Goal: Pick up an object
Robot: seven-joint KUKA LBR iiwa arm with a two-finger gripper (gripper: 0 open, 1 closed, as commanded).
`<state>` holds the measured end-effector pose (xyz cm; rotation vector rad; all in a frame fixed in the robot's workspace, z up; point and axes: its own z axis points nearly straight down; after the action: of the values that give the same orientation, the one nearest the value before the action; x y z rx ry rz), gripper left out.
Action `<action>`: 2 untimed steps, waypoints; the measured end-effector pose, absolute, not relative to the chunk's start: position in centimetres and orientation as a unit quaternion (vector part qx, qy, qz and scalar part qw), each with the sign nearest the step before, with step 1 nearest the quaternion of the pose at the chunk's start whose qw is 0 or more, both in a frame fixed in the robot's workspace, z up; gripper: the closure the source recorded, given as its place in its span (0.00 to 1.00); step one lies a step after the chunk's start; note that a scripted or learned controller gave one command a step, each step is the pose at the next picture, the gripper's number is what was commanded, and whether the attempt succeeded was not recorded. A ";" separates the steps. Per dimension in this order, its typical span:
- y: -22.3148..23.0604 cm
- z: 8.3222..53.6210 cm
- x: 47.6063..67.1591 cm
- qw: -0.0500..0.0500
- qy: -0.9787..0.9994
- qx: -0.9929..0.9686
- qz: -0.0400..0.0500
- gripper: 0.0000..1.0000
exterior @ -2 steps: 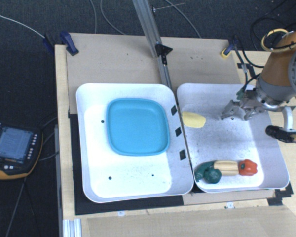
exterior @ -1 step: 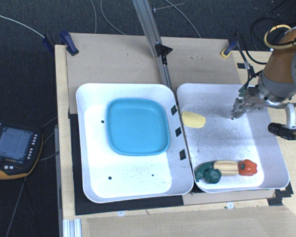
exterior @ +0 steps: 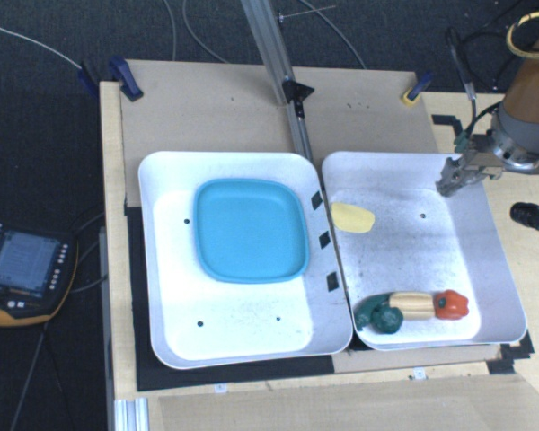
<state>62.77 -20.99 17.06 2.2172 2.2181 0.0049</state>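
Note:
In the right bin point(exterior: 413, 241) a pale yellow piece point(exterior: 352, 217) lies near the left wall. At the bin's front edge a dark green object point(exterior: 379, 316), a tan cylinder point(exterior: 411, 305) and a red object point(exterior: 451, 304) sit in a row, touching each other. My gripper point(exterior: 452, 179) hangs over the bin's far right corner, well away from all of them. Nothing shows between its fingers.
The left bin point(exterior: 166, 241) holds a blue square plate point(exterior: 251, 230). A metal pole point(exterior: 271, 39) slants down to the gap between the bins. Blue and yellow clamps grip the bench's far edge. A handheld pendant point(exterior: 22, 268) lies on the floor at left.

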 end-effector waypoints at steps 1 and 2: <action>-20.6 21.5 62.7 0.002 0.707 0.707 0.001 1.00; -20.6 26.8 62.8 0.002 0.707 0.707 0.001 1.00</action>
<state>62.79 -20.59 26.80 2.2175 2.2184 0.0045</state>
